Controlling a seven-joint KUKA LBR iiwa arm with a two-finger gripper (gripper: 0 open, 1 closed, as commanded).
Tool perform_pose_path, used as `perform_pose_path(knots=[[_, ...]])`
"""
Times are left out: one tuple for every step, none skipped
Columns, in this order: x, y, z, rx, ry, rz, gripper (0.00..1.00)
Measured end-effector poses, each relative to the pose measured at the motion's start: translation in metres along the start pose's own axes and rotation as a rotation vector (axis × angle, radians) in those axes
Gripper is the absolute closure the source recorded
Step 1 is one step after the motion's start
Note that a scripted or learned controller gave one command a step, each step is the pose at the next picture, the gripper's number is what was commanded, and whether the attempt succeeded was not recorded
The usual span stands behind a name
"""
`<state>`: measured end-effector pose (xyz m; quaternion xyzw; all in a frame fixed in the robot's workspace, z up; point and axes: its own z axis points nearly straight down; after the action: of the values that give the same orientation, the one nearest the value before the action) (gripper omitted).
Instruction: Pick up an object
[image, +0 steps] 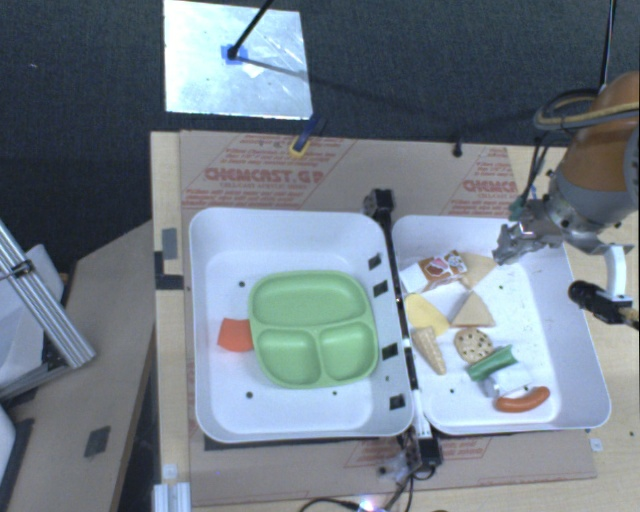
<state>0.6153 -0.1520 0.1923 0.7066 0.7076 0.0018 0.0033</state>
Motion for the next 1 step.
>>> perform_pose_path(knots=[[-0.0003,0.0017,-0.0349,0.002,0.001,-0.003,1.0]])
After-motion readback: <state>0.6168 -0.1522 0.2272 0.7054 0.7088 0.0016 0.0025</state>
